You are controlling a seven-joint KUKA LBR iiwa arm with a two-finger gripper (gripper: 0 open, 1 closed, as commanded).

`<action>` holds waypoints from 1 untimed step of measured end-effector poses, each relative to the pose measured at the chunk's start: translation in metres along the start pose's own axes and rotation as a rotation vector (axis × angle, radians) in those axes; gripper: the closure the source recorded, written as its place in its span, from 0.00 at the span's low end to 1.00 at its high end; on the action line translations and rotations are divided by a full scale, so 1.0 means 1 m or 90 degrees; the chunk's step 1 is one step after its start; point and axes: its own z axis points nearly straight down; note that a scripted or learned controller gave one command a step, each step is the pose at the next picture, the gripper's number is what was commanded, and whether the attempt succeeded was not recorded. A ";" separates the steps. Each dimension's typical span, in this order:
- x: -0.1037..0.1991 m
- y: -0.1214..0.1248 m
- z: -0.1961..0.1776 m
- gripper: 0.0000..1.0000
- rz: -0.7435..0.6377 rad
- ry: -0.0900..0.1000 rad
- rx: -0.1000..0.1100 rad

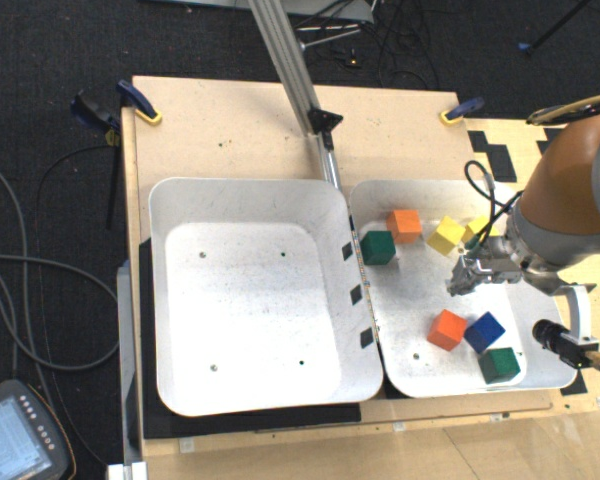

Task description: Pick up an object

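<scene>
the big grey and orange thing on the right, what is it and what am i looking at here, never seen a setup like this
That is a robot arm, reaching in from the right. One camera above the bench looks down at a slant. The bench bears two shallow white bins side by side. The left bin is beside the right bin, which holds small blocks: an orange block, a dark green block and a yellow block near the top, and a red-orange block, a blue block and another green block lower down. The arm's hand sits over the right bin, between the two groups. I see no block in it.
</scene>
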 end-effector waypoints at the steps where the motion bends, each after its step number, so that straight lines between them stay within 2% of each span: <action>1: 0.008 -0.003 -0.050 1.00 -0.001 0.000 0.001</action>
